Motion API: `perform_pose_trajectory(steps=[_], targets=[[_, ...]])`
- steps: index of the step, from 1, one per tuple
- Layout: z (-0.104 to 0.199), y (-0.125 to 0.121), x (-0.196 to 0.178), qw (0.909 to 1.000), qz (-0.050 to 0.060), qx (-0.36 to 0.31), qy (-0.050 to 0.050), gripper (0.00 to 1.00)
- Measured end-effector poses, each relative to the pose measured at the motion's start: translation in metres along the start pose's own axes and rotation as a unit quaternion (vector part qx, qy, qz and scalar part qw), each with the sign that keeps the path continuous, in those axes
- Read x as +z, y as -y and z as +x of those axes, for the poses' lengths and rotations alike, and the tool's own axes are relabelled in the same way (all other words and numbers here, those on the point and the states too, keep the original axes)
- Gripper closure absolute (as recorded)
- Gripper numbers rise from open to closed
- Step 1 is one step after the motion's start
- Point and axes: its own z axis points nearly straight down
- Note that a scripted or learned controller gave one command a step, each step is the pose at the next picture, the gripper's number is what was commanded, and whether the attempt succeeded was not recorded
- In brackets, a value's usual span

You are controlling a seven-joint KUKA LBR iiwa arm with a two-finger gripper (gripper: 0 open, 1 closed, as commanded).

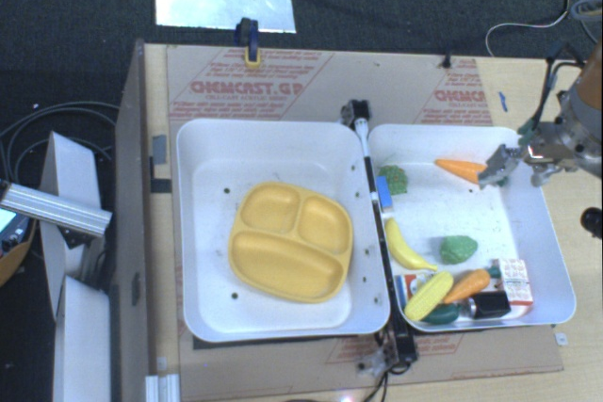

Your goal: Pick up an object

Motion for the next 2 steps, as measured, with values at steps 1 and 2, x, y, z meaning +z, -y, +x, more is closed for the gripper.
perform_pose_trajectory(steps=[1, 2], targets=[[0.041, 0.032, 0.175, 1.0000, -0.003, 0.001, 0.003, 0.00], [0.054, -0.040, 0.194, 1.0000, -0.002, -0.002, 0.000, 0.00]])
